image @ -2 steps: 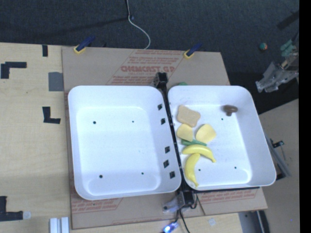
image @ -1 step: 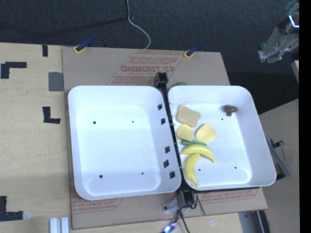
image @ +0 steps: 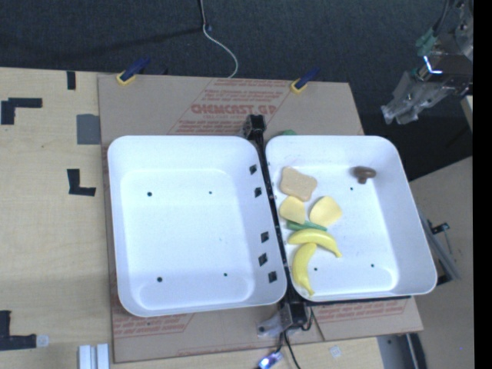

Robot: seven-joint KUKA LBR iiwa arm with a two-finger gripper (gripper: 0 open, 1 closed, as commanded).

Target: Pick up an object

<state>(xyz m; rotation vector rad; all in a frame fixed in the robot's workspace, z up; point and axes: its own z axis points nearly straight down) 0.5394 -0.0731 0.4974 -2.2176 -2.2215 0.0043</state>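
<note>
Bananas (image: pixel 309 254) | bread slice (image: pixel 297 184) | brown lump (image: pixel 364 174) | right bin (image: pixel 400 206)

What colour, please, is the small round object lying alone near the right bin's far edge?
Brown: the small round object looks dull brown against the white bin, in the camera view.

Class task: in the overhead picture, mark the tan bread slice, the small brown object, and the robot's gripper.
tan bread slice (image: pixel 297 184): camera view, middle of its top face.
small brown object (image: pixel 364 174): camera view, its centre.
gripper (image: pixel 400 111): camera view, at the fingertips, beyond the right bin's far corner.
</note>
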